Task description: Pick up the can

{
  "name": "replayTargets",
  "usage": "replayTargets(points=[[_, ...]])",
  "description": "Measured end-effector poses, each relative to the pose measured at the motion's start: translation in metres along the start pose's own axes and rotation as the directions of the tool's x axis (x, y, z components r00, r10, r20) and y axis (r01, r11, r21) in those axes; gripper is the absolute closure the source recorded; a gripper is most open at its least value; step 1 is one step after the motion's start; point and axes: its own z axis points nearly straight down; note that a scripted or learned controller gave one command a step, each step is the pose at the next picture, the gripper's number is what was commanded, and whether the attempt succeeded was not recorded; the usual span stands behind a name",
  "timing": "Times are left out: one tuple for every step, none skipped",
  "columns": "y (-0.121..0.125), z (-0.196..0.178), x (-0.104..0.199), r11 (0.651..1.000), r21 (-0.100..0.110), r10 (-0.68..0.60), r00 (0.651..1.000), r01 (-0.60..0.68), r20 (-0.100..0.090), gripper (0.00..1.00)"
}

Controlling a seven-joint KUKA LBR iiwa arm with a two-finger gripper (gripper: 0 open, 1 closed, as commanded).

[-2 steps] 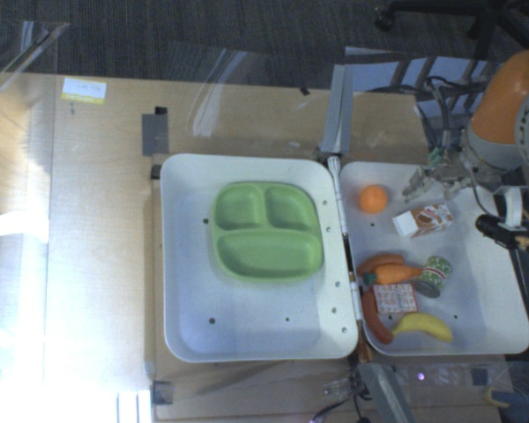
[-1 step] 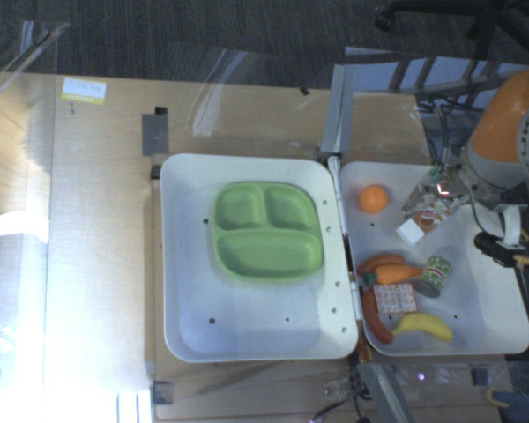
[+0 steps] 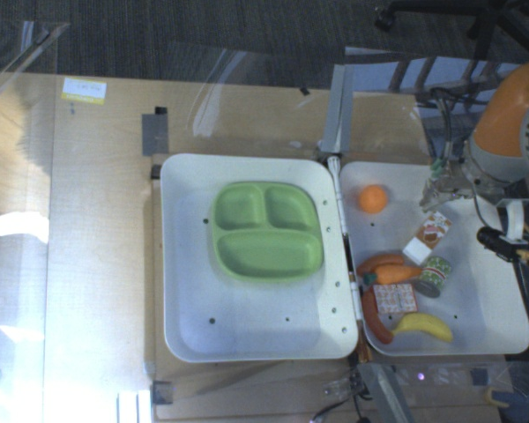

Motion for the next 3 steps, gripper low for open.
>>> replayTargets(points=[[0.0, 0.0, 0.0, 1.0, 0.0, 0.0, 1.0, 0.0, 0.0, 0.0], [-0.069, 0.011, 0.002, 0.999, 0.006, -0.044, 0.999, 0.044, -0.003, 0.0], [-0.065, -0.002, 0.003, 0.999, -0.005, -0.046, 0.999, 0.046, 0.0, 1.0]])
